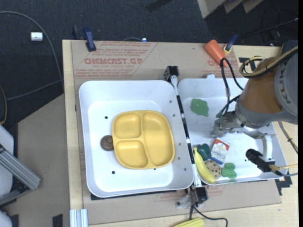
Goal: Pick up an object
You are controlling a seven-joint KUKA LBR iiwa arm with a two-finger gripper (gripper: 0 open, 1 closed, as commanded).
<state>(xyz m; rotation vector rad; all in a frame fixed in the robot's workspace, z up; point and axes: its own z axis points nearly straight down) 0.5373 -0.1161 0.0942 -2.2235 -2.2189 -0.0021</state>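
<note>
White bin (208, 86) on the right holds the carton (219, 151), just below the gripper (226, 126), whose jaw state cannot be told. The approach step seems underway; next comes descent onto it.

1. A brown surface (118, 60) printed with red lettering fills mid-frame.
2. The left white bin (92, 141) sits at centre-left.
3. The right white bin (201, 86) touches its right side.
4. A blue clamp (88, 38) grips the surface's upper-left edge.
5. An orange cylinder (214, 50) lies at upper right.
6. Dark carpet (28, 70) borders the left.
</note>
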